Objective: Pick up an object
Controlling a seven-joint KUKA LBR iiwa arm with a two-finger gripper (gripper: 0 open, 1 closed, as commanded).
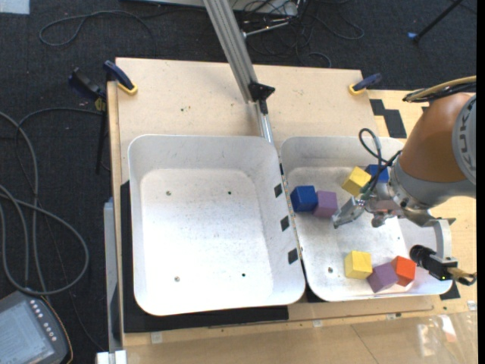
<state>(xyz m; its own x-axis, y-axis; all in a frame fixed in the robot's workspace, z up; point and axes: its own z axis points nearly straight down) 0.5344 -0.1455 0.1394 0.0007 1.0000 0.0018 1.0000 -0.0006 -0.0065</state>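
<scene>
Your claw (347, 217) hangs low in the right bin (307, 158) beside the purple block (326, 202); its grip you cannot tell

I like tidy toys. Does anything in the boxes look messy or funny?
Nothing is broken or spilled. The blocks just lie scattered and tilted in the right bin: a blue block touches a purple block, and the gripper hovers beside them.

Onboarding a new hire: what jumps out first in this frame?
The grey arm with its orange band reaching in from the right, its tool low over the right bin. That bin holds a scatter of bright blocks: a blue cube beside a purple one, and a yellow cube near the front.
</scene>
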